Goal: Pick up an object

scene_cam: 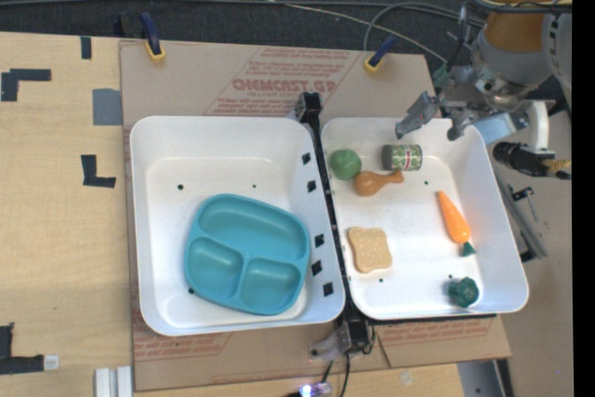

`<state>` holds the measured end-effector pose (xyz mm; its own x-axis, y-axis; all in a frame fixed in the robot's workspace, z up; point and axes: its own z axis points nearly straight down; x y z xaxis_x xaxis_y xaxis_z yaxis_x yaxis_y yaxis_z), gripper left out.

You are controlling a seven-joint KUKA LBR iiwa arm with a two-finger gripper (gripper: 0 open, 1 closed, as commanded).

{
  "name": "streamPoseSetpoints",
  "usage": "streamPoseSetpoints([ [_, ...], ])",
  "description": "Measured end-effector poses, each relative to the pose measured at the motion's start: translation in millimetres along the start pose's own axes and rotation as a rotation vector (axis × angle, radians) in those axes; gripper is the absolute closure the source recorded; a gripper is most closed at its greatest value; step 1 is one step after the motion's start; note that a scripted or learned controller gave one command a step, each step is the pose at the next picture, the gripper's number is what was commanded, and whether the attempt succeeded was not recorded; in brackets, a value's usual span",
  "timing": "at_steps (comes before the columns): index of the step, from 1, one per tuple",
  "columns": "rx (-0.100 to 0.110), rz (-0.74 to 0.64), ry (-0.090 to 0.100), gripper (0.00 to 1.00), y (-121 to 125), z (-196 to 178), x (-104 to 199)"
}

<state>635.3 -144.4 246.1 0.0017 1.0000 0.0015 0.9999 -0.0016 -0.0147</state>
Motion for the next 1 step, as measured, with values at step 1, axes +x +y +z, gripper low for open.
streamPoseSetpoints([
  [1,-0.013,-0.003,-0.002,0.0,2.2,-8.4,0.5],
])
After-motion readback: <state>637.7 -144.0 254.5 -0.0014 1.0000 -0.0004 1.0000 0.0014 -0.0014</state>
